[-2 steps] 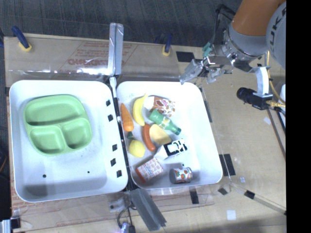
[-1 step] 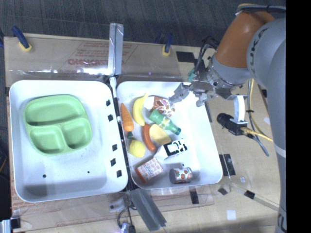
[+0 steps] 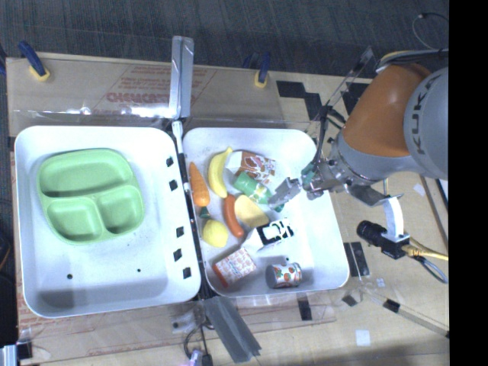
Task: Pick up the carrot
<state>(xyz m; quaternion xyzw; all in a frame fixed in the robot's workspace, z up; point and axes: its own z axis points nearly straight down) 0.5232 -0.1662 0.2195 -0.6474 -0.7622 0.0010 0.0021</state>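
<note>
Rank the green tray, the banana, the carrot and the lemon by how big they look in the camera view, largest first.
1. Green tray, by far the largest.
2. Banana and carrot: these look about the same length, so I won't separate them.
3. Lemon, the smallest.

Pale wooden bench [image 3: 396,296] fills the lower ground; behind its far edge, dark grey ribbed floor [image 3: 229,10] runs across, evenly lit.
</note>
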